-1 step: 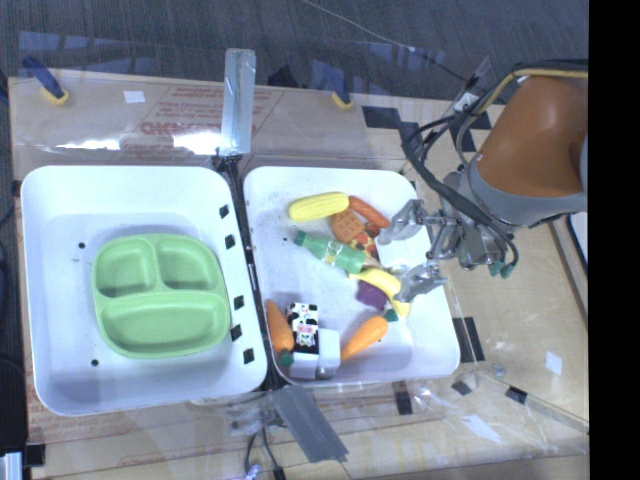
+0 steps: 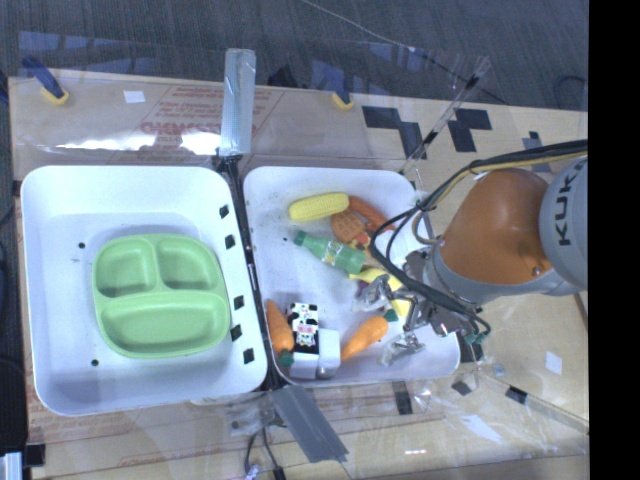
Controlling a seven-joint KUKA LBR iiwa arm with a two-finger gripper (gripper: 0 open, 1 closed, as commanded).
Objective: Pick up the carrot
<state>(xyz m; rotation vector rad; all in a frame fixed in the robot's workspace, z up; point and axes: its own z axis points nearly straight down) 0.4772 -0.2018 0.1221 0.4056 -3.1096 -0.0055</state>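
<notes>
1. Right of centre: two white bins side by side, left bin and right bin, edges touching at the divider.
2. Left bin holds one green tray, three compartments, nothing on it.
3. Right bin, counted: one corn cob at the top, one orange round toy just right of the corn, one green bottle lying tilted below them, one cow-print box near the bottom edge, one white block touching the box's lower right.
4. Two carrot-like orange pieces: carrot lies tilted in the lower right part of the right bin; second orange piece lies along the divider wall, just left of the box.
5. Some yellow bits sit between bottle and gripper, too jumbled to name.
6. Arm comes in from the right edge, orange dome over the right bin's right wall, cables looping across it.
7. Gripper low in the bin's lower right corner, just right of the carrot's thick end.
8. Jaws: cannot tell their state, metal parts blur together; no object seen between them.
9. Carrot looks free on the bin floor, near the gripper; touching or apart unclear.
10. Nearest clutter to the carrot: box and block on its left, yellow bits above.
</notes>
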